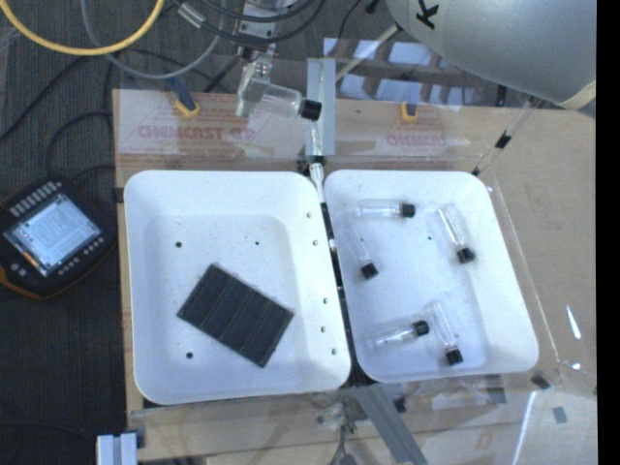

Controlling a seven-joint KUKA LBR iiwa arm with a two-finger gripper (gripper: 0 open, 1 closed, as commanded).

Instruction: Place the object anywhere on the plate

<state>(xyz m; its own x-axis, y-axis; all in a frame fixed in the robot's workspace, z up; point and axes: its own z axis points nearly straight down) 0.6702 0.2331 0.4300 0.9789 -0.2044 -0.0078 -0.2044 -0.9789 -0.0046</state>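
A clear vial (276, 100) with a black cap is seen clamped between the jaws of the gripper (254, 83), above the worktop behind the bins. The dark ribbed plate (234, 315) lies in the left bin (155, 201). Five more vials (386, 208) lie in the right bin (504, 298).

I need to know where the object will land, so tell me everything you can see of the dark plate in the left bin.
The dark plate is a flat, near-black rectangle with faint parallel grooves running across its short side, matte like rubber or plastic. It lies flat on the floor of the left bin, turned at a slant to the bin's walls, toward the front and middle. Nothing rests on it; it touches only the bin floor.
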